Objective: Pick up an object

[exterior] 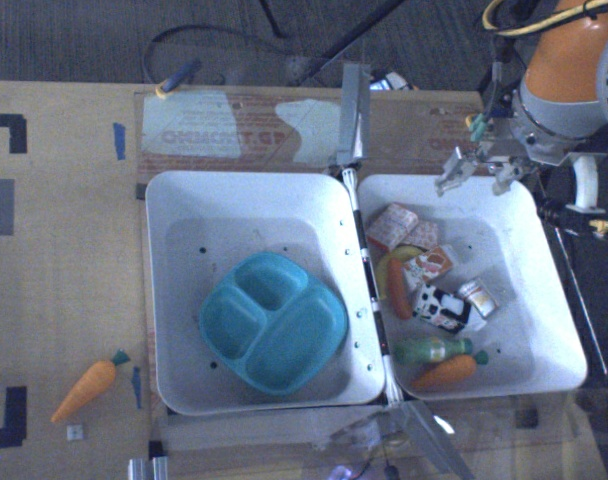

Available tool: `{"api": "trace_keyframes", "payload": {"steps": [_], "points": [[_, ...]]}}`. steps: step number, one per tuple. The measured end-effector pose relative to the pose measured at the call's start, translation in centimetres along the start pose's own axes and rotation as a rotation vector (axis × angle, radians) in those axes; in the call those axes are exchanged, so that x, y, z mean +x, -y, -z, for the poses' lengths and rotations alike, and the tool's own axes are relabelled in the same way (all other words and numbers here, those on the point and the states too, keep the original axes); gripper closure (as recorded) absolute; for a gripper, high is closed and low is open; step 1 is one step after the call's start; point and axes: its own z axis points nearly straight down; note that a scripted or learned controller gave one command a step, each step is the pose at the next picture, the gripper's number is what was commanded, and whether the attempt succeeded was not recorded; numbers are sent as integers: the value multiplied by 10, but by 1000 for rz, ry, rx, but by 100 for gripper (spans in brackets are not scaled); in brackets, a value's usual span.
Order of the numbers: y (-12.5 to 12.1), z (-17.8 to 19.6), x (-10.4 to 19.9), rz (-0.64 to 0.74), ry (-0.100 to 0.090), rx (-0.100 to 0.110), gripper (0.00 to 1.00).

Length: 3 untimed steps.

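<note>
Hovering: the grey arm's end effector (pixel 478 171) hangs over the far rim of the right bin (pixel 544 258), near its far right corner, with nothing between its two prongs.
End effector state: fingers spread apart and bare, pointing down toward the bin's far wall.
Step in hand: by the look of it the approach, before any descent; no object has been picked.
Candidate objects: all crowd the right bin's left half, against the divider; a reddish-white carton (pixel 392 224) lies nearest the far edge, a black-and-white cow-patterned carton (pixel 442 311) sits mid-bin, with a small can (pixel 478 297) just beside it.
Near edge of that bin: a green bottle (pixel 429 350) lies touching an orange carrot (pixel 446 371).
Left bin: the left bin (pixel 174 268) carries a teal divided plate (pixel 274 320).
Off the bins: a second toy carrot (pixel 84 389) lies on the counter (pixel 54 268) near its near left corner.
Next move calls for: travelling inward from the rim over one item, likely the carton nearest it, then dropping straight down with the prongs straddling it.
Risk: the pile is tight, so a finger may land on a neighbour.
</note>
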Motion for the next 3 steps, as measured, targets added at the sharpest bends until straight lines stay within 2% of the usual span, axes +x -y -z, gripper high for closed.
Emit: {"api": "trace_keyframes", "payload": {"steps": [1,2,3], "points": [[-26,139,-27,122,2,-3,0],[-20,-15,22,134,1,-2,0],[10,-123,-41,215,1,-2,0]]}}
